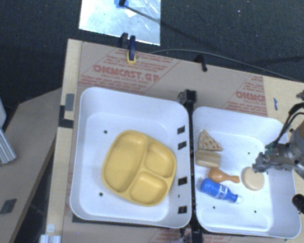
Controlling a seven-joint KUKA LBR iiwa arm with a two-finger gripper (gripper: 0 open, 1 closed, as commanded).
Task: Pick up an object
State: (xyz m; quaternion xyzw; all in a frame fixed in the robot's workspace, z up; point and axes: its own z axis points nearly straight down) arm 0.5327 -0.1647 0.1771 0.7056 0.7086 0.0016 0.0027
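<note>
nearest the camera, in the right bin (227,223), a blue bottle with a white cap (219,191) lies on its side just in front of a toy chicken drumstick (224,176), and a pale round disc (253,180) rests just to the right of the drumstick. the end effector (263,162) hangs low over the far edge of that disc, and whether it is wide or narrow cannot be told from here. farther back from the drumstick sit a tan block (208,159) and a wedge-shaped toy slice (209,140), while left of it, in the left bin (137,107), lies a yellow divided plate (139,167).
</note>
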